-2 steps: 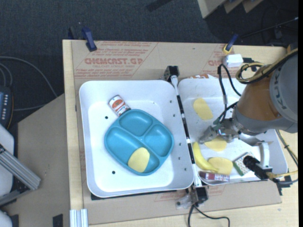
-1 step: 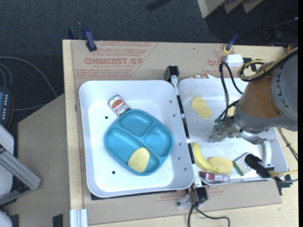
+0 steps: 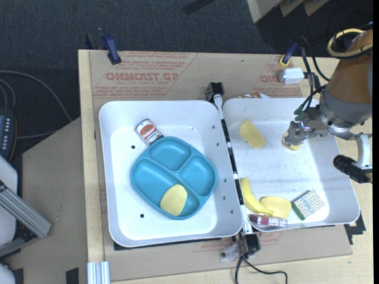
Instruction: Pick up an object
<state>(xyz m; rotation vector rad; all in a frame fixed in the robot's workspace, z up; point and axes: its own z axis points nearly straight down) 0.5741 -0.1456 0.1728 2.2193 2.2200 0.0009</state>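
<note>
**Gripper low in right bin, over small yellow item**

Gripper [image 3: 294, 136] sits in the upper right of the frame, down inside the right bin [image 3: 331, 176]. A small yellow object [image 3: 292, 145] shows right at its tip, touching or just under it; grip can't be confirmed, and the tip's state is too small to read. A yellow lump [image 3: 253, 135] lies just left of the gripper, apart from it. Banana [image 3: 251, 197], a sponge-like block [image 3: 308, 204] and a small can [image 3: 267, 220] lie lower in the same bin. Blue plate [image 3: 172, 173] is in the left bin. The small yellow piece looks light, probably smooth plastic, likely slippery; best pinched across its narrow middle.
</note>
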